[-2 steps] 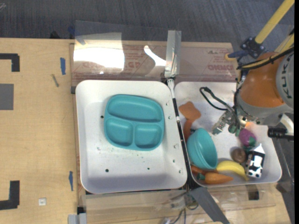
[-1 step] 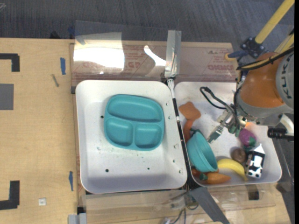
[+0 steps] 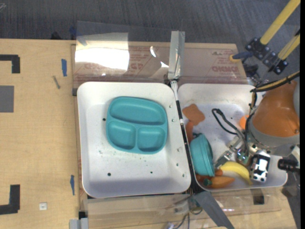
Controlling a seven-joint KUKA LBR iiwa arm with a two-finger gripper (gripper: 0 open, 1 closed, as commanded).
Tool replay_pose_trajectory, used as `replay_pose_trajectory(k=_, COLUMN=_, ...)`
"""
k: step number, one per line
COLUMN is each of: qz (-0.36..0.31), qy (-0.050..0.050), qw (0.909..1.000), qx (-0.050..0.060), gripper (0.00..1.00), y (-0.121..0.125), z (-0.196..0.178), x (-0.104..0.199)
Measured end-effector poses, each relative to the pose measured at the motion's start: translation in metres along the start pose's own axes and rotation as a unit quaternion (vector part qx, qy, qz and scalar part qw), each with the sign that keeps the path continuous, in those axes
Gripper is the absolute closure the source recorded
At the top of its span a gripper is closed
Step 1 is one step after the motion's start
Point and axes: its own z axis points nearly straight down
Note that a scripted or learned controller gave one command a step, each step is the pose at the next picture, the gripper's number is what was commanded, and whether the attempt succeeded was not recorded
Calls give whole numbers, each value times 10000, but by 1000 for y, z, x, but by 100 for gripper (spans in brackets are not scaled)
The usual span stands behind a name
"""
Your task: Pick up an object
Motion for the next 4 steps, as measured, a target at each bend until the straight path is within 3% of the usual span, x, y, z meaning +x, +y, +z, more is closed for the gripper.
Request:
replay_pose_trajectory(k=1, qz=2495, qy=0, qw=9684, qx=16, gripper=0, y=13, z=0, x=24)
replay_pose_trajectory(k=2, qz=3576, qy=28, qw=9338, qx=52, gripper=0, y=54, z=-29, x=-1)
replay_pose_trajectory(k=3, qz=5221, qy=5, qw=8529, qx=34, gripper=0, y=61, z=2, x=-25)
replay_pose_trajectory(k=4, qz=6296, qy=10, qw=7769, qx=61, gripper=0, y=132, z=-31, x=-79)
